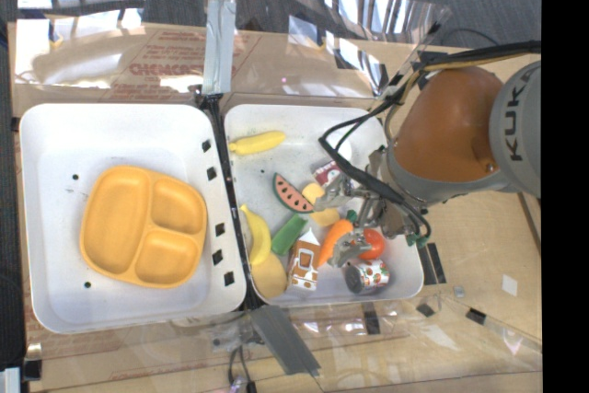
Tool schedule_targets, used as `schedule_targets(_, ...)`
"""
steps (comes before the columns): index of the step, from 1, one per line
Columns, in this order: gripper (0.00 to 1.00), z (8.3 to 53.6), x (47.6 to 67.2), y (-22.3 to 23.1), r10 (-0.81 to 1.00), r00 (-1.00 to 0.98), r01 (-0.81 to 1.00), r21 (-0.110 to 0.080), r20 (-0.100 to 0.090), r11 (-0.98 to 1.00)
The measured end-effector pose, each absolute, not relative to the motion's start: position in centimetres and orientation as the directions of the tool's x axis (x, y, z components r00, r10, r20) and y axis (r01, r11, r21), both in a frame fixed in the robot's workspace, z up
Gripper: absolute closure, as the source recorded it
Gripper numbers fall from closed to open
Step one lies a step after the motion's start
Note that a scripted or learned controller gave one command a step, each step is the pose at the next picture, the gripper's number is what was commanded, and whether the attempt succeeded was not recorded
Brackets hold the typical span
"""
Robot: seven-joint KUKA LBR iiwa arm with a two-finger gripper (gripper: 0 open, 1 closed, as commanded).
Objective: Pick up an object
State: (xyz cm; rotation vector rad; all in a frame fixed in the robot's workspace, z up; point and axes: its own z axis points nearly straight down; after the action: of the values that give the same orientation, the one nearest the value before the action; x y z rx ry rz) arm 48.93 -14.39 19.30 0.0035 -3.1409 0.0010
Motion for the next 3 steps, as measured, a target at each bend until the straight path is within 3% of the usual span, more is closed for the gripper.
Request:
schedule_targets(1, 0.0, 11.3, 50.3, -14.8, -0.201, -0.98, -0.201, -0.006, -0.01, 0.98)
schedule_targets(2, 0.0, 11.0, 52.0, -10.1, -0.259, -0.966, -0.259, -0.019, -0.021, 0.966)
schedule_targets(3, 0.0, 19.7, 54.9, -19.7, -0.165, -0.986, -0.165, -0.007, -0.008, 0.986)
